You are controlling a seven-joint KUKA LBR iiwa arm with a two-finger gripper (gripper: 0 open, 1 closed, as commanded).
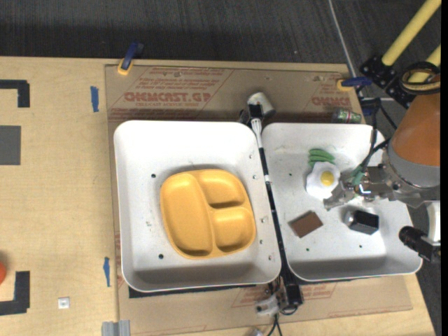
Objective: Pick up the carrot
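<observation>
My gripper [344, 191] hangs low over the middle of the right bin [336, 268], reaching in from the right under the orange-banded wrist [420, 142]. Just to its left lies a toy fried egg [321, 180], white with a yellow yolk, touching or nearly touching the gripper's tip. A small green piece [321, 156] lies behind the egg; I cannot tell whether it is a carrot top. A black block [364, 221] sits right below the gripper. A brown square [306, 224] lies toward the bin's front left.
The left bin [133, 208] holds a yellow divided plate [208, 211]. A cable and a small white fitting [257, 105] run along the wall between the bins. A yellow pole [414, 21] and black gear stand at the back right. Something red-orange [2, 273] sits at the far left.
</observation>
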